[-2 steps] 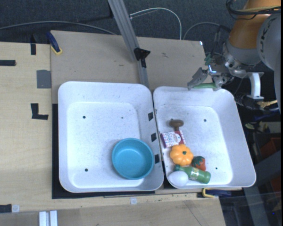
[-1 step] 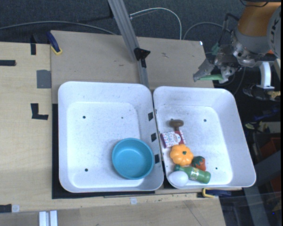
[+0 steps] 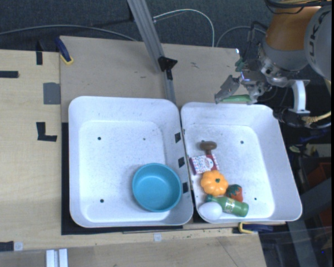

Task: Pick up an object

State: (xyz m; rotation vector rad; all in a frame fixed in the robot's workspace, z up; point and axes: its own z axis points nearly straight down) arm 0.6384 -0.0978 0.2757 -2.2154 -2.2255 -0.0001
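My gripper [image 3: 239, 90] hangs over the far rim of the right bin [image 3: 267, 149], near its back left corner. A thin green sliver [image 3: 239, 99] shows right under it; what it belongs to is unclear. Along the right bin's left side lie a small brown piece [image 3: 207, 146], a red and white packet [image 3: 203, 163] and an orange pumpkin [image 3: 214, 182]. A green bottle [image 3: 234, 206], a small red item [image 3: 235, 192] and a white egg [image 3: 211, 210] crowd its near left corner. A blue bowl [image 3: 156, 187] sits in the left bin [image 3: 100, 138].
A grey metal pole [image 3: 150, 32] slants down from the top to the gap between the bins. Cables [image 3: 200, 21] run over the bench behind the bins. Yellow clamps sit at the bench's back left corner [image 3: 64, 52] and front edge [image 3: 245, 227].
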